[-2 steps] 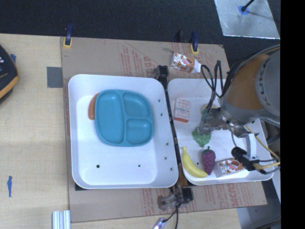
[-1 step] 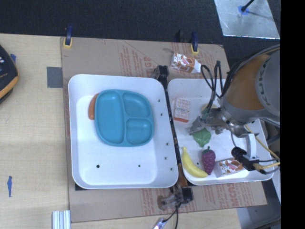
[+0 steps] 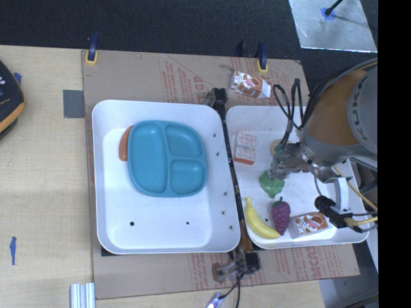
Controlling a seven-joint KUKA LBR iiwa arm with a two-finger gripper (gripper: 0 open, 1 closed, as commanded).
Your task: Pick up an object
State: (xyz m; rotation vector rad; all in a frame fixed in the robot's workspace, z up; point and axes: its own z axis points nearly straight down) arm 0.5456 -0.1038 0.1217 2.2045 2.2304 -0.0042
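Tool (image 3: pixel 277 172) hangs over a lumpy green toy (image 3: pixel 271 185).

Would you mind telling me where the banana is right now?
The banana lies in the right bin, at its near left corner, just left of the purple grapes and below the green toy.

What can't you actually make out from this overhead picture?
- Two-finger gripper: its fingers, hidden by the wrist over the green leafy toy.
- Orange object: mostly under the blue divided plate.
- Small printed packets: text too small.
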